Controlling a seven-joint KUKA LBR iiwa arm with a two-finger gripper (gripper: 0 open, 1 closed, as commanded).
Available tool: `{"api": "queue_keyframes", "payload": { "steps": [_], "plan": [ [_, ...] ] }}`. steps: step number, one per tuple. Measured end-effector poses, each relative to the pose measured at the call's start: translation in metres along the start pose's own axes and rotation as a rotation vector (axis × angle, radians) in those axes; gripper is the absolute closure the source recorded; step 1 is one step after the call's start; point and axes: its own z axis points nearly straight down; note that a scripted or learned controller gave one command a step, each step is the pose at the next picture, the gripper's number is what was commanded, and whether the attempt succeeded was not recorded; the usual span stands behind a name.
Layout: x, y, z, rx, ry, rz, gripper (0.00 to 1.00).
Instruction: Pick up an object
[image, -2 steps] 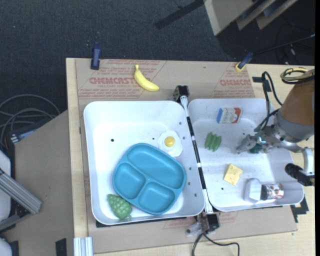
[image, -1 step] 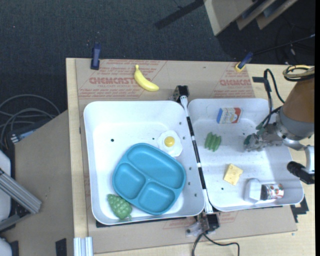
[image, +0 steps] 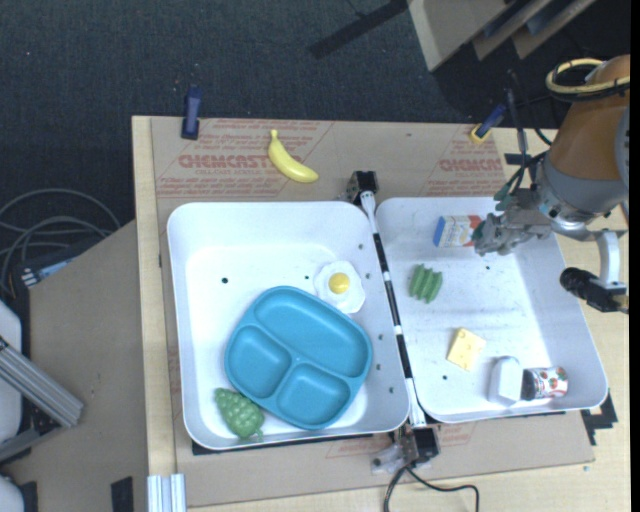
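In the right bin (image: 560, 300) lie a small blue, white and red carton (image: 455, 231) at the back, a green ridged vegetable (image: 426, 283), a yellow cheese wedge (image: 465, 349) and a small can (image: 524, 381) on its side at the front. My gripper (image: 491, 240) hangs low at the back of this bin, just right of the carton and close against it. The left bin (image: 200, 250) holds a blue divided plate (image: 297, 356), a fried egg (image: 340, 284) and a green bumpy toy (image: 238, 412).
A yellow banana (image: 290, 161) lies on the cardboard behind the left bin. Blue clips (image: 191, 112) sit at the board's back corners. The arm's grey and orange body (image: 590, 140) looms over the right bin's back right. Cables lie on the floor at left.
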Motion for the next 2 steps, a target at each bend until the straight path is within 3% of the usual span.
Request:
{"api": "queue_keyframes", "payload": {
  "steps": [1,2],
  "plan": [
    [0.010,0.007,-0.028,0.002,-0.001,0.001,1.00],
    [0.050,0.054,-0.028,0.002,0.000,0.000,1.00]
  ]
}}
